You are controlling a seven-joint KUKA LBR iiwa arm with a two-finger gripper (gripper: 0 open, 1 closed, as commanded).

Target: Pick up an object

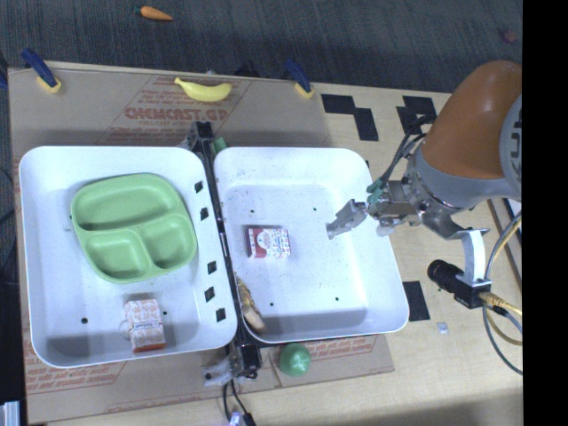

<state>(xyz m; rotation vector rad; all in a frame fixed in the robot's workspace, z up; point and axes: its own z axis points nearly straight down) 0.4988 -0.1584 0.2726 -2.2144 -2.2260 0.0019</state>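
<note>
Gripper point(344, 220): right of carton point(268, 241), holding nothing; I cannot tell its opening. Risk I judge: descent misses, closing on bin point(382, 282) floor.

1. Cardboard sheet point(177, 105) under my two bins — red printed lettering along its far edge, partly covered by a yellow banana point(204, 88); I read roughly "CHEMCAST" followed by "GP", though the letters are blurred.
2. Small red-and-white carton point(267, 241) in the right bin point(377, 282) — its face bears print too small for me to read.
3. Wrapped packet point(144, 323) in the left bin point(40, 264) — markings not legible.
</note>
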